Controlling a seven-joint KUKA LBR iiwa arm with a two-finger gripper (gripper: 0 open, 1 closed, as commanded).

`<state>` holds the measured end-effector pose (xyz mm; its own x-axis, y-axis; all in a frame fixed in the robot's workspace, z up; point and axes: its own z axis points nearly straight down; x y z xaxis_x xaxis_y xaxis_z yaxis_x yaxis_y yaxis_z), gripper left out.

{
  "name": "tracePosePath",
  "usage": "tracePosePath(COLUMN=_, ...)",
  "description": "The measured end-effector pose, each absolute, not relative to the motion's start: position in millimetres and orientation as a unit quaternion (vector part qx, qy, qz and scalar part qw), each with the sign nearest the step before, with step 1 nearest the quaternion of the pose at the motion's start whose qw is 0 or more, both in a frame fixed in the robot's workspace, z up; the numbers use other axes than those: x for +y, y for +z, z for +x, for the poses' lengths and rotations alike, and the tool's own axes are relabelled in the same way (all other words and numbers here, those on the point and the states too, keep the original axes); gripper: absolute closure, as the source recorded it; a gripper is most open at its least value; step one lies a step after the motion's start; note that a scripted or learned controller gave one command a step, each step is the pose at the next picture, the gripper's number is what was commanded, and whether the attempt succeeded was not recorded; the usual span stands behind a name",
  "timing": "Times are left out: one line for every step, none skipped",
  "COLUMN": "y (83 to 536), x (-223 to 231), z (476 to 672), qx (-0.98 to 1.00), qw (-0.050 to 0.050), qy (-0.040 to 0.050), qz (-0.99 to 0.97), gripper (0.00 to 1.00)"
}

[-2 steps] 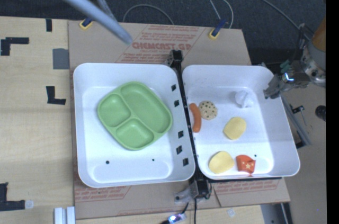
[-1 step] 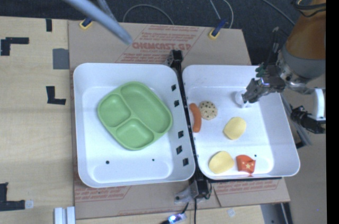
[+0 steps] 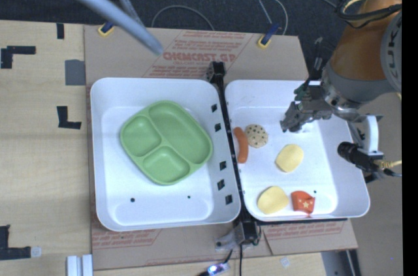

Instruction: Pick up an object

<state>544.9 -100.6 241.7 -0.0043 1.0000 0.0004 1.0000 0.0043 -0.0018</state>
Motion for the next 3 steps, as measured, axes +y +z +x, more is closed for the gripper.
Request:
tracePosePath(y=231, x=-56, z=543.1, qx=-0.709, qw=0.001, qy=0.0006, qz=-0.705, gripper=1.0)
tracePosePath(y=219, x=-3, z=535.7, qx=-0.709, qw=0.001, qy=0.0009, qz=-0.705, gripper=1.0)
tracePosePath(y=214, x=48, z=527.6, qx=-0.709, qw=0.001, qy=0.0009, qz=-0.705, gripper=1.0)
